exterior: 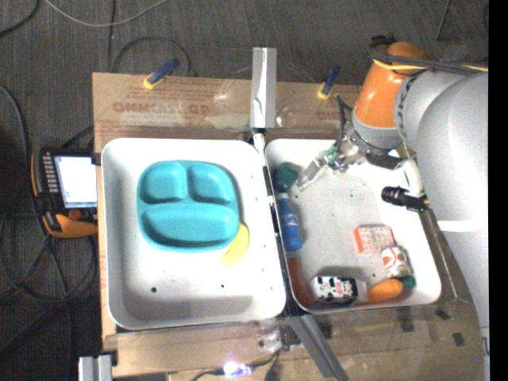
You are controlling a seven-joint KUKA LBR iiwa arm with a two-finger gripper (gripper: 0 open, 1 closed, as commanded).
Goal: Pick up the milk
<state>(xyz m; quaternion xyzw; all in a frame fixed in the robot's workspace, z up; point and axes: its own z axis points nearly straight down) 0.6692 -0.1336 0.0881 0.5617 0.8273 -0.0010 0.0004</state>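
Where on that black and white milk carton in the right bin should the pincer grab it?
Grip the milk carton across its short sides, coming straight down from above. It appears to lie flat near the right bin's front wall, long axis left to right. The orange sits close on its right, so closing front to back probably avoids it.

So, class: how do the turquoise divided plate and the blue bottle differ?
The turquoise plate lies in the left bin; the blue bottle lies in the right bin, along its left wall. The plate is wide and flat; the bottle is slim and far smaller. Both are bluish.
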